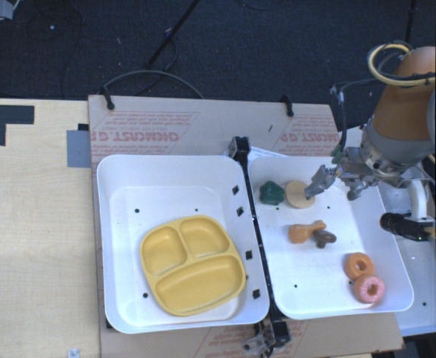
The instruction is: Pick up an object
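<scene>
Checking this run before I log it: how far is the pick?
Done: the arm has reached over the right bin, end effector above its far side near the beige disc and green piece.
In hand: nothing visible between its fingers.
Left: the whole grasp and lift. The disc, green piece, orange and brown toy and both donuts lie on the bin floor. The yellow tray sits in the left bin.

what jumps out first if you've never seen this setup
The yellow divided plate in the left bin draws the eye first. Next come the small toys in the right bin: two donuts near its front right corner and a green lump beside a tan disc at the back, where the arm's tool hovers.
</scene>
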`<action>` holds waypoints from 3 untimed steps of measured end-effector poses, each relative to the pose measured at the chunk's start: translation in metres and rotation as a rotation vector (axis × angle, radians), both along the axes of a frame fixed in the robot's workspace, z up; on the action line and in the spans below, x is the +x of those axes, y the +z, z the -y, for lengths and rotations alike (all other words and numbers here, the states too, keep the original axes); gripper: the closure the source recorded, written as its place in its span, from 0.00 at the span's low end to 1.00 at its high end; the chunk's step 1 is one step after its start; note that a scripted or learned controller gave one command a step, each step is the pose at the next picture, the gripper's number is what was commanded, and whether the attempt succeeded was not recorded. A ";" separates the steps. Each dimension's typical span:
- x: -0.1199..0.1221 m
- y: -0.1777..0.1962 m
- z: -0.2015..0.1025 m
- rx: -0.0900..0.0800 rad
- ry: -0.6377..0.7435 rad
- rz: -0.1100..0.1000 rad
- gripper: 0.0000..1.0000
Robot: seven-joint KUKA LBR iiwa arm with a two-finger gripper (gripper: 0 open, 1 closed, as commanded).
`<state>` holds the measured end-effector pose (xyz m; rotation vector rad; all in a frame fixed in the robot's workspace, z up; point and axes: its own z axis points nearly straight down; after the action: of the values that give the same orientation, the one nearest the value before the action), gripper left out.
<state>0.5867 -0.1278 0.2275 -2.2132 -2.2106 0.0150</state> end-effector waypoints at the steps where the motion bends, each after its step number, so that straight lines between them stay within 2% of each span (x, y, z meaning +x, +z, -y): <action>1: 0.002 0.007 0.000 -0.002 0.002 0.013 0.00; 2: -0.004 -0.054 -0.007 -0.001 0.002 0.007 0.00; 3: -0.003 -0.098 -0.007 -0.001 0.001 0.009 0.00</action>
<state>0.5837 -0.1209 0.1299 -2.2172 -2.2167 0.0066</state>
